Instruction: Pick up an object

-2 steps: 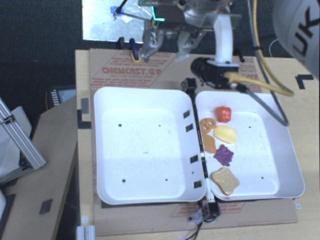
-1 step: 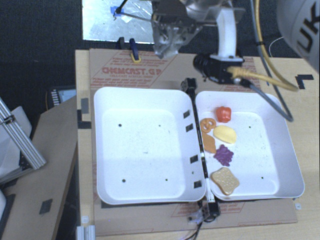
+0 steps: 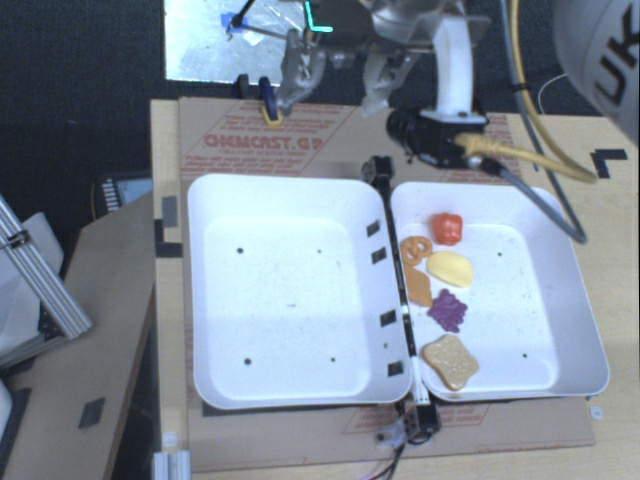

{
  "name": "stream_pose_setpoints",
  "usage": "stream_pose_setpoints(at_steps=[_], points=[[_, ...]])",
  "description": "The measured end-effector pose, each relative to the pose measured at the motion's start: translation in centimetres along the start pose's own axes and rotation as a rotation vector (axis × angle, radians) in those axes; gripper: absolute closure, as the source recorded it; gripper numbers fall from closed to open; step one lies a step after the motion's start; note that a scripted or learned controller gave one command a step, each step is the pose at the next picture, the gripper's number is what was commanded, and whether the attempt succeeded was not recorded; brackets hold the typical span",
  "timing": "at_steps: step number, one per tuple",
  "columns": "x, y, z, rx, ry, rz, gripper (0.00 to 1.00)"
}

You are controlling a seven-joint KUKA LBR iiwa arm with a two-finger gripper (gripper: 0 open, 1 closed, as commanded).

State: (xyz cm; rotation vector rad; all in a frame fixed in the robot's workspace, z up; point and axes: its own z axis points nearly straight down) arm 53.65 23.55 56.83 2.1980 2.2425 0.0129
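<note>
White left bin (image 3: 285, 298), toys hug divider.

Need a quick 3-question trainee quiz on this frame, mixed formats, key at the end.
1. True or false: the toy food all lies in the right bin.
2. Which item lies nearest the camera? A) red tomato B) purple grapes C) tan bread slice
3. Fill in: the gripper sits above the ___ board, beyond the left bin.

Key: 1 true; 2 C; 3 cardboard.
</note>
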Motion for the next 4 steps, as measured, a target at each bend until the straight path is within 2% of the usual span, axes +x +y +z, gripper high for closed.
stream_pose_setpoints(at_steps=[1,2,3,4], points=[[0.0,0.0,-1.2,-0.003,0.002,-0.004,1.0],[0.0,0.0,-1.1,-0.002,0.001,-0.005,0.0],[0.1,0.0,-2.3,-0.005,0.003,-0.008,1.0],[0.1,0.0,-2.2,-0.004,0.003,-0.009,0.0]])
